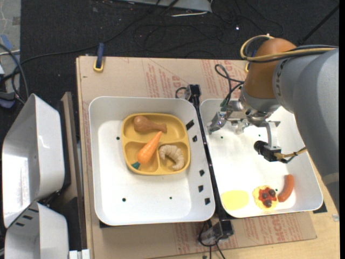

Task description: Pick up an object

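My gripper [243,122] hangs over the upper left part of the right bin [307,161], below the arm's orange band. Nothing can be seen held in it. Along that bin's near edge lie a flat yellow disc [235,199], a small red and yellow pizza toy [265,196] and an orange-red sausage [286,188], all well below the gripper. In the left bin [108,198] a yellow divided plate [127,154] holds a brown chicken drumstick [149,124], an orange carrot [149,148] and a pale shrimp [173,155].
A black divider [204,144] runs between the two bins. A small black part on a cable [268,150] hangs beside the gripper over the right bin. White containers [29,150] stand off the bench at the left, and cables lie on the dark floor behind.
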Robot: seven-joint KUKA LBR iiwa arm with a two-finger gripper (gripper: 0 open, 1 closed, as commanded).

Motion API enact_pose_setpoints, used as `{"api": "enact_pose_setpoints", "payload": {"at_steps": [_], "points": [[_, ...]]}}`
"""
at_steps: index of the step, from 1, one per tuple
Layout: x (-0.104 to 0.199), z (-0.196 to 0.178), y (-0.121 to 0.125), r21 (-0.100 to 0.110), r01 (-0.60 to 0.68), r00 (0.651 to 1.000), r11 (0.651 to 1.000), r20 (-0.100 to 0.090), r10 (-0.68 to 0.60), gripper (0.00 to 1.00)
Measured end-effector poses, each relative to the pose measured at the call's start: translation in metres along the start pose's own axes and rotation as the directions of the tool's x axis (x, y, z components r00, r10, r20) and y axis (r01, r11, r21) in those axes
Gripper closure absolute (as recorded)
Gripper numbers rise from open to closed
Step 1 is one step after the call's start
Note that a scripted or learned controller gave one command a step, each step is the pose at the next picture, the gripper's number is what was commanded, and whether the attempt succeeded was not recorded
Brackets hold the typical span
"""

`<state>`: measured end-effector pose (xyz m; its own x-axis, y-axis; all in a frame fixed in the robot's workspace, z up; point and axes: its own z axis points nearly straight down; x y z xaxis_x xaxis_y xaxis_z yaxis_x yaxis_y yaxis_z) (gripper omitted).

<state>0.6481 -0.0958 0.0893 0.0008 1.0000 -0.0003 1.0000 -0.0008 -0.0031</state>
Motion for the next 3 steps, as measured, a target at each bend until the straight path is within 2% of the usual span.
{"api": "enact_pose_setpoints", "payload": {"at_steps": [1,3], "points": [[0.0,-0.014,0.001,-0.005,0.0,1.0,1.0,0.001,0.0,1.0],[0.002,-0.129,0.003,-0.009,0.003,1.0,1.0,0.001,-0.003,1.0]]}}
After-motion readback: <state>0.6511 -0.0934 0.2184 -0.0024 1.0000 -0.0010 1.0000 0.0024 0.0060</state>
